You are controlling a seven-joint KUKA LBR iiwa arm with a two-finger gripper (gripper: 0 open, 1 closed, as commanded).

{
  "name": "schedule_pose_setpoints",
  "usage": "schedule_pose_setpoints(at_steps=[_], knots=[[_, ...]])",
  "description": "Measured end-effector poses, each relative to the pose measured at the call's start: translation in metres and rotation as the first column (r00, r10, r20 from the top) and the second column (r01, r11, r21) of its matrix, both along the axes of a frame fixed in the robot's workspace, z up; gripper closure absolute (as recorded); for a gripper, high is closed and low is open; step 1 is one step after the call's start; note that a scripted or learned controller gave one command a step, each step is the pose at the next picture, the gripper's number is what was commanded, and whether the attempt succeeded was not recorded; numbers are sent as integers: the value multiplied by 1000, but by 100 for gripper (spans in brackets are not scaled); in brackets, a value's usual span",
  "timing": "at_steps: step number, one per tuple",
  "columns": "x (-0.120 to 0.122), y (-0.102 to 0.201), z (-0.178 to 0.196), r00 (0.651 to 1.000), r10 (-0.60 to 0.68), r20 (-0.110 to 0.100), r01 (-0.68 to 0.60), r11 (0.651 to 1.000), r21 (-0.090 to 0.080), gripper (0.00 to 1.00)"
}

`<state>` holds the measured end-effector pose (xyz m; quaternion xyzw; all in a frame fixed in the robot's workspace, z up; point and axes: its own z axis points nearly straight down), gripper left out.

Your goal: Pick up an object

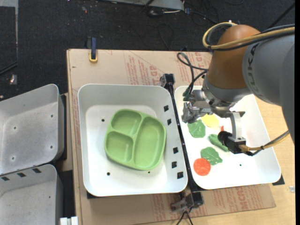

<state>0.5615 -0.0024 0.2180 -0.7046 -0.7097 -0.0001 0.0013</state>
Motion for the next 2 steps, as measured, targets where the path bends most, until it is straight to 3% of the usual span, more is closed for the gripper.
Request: schedule_pose_setpoints(at_steps=[2], knots=[[-14,102,6,1000,0,0,0,1000,-1,100]])
